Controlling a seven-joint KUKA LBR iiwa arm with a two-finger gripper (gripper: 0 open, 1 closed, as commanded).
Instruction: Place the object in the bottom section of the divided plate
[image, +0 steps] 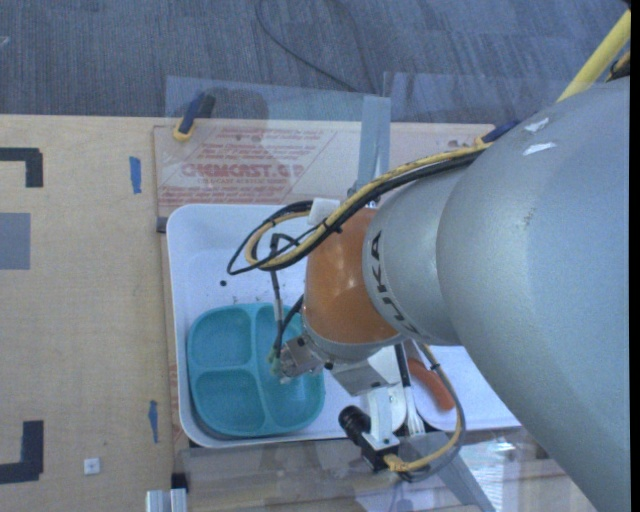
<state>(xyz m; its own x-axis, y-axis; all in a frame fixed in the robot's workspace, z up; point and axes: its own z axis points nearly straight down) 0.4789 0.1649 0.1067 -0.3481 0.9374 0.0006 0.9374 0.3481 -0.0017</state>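
We see the arm (480, 260) low over the teal divided plate (235, 375) in the white bin (200, 240); the jaws' state and the object's whereabouts we cannot tell; next, we judge, comes confirming placement.

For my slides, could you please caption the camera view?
Grey KUKA arm reaching over a teal divided plate in a white bin, pincer at the plate's right edge.

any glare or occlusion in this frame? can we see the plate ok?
Camera view: arm blocks most of the right side and covers part of the teal divided plate; bright highlights on the arm's grey shell; glare off the clear sheet above the white bin; slightly soft overall.
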